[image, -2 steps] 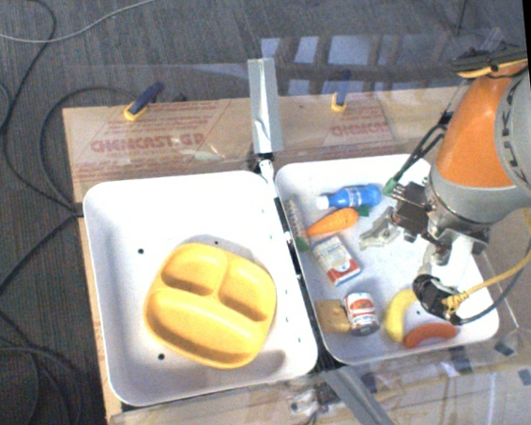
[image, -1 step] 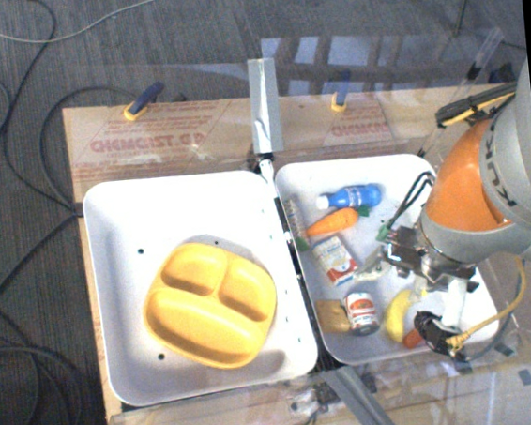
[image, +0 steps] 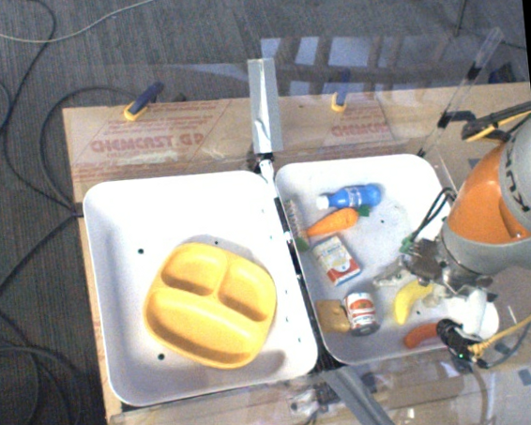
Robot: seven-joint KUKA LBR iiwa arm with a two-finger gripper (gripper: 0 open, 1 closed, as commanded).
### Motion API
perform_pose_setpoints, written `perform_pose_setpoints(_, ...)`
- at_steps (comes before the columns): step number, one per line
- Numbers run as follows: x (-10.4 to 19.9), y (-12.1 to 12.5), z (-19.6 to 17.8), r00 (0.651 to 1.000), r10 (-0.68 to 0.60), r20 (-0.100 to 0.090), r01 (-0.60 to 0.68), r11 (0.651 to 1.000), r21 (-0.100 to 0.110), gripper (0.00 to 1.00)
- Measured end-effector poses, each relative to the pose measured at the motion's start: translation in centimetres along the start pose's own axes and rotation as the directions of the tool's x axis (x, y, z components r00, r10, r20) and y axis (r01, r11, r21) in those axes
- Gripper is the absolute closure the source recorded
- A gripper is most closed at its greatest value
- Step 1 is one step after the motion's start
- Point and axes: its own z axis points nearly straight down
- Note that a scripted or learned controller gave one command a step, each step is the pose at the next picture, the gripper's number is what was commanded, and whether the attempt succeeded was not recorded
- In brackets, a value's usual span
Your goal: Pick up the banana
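Observation:
The banana (image: 403,305) is small and yellow. It lies in the right bin (image: 401,176), near the bin's front right corner. My gripper (image: 425,273) hangs low just above and to the right of it, over the banana's far end, and it hides part of the fruit. The grey arm with its orange band (image: 490,209) reaches in over the bin's right wall. I cannot make out any lift of the banana off the bin floor.
Around the banana lie a red-labelled can (image: 361,312), a brown piece (image: 331,317), a red item (image: 420,336), a small box (image: 338,259), a carrot (image: 333,222) and a blue bottle (image: 351,196). A yellow divided plate (image: 211,303) sits in the left bin (image: 116,223).

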Motion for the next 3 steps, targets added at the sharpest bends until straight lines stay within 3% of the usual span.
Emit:
perform_pose_setpoints(1,0.2,0.0,-0.9,1.0,-0.002,-0.004,0.002,1.0,0.003,1.0)
perform_pose_setpoints(2,9.0,-1.7,-13.8,0.962,0.273,0.005,-0.273,0.962,0.007,1.0)
perform_pose_setpoints(3,2.4,0.6,-18.2,0.892,0.452,0.007,-0.452,0.892,0.007,1.0)
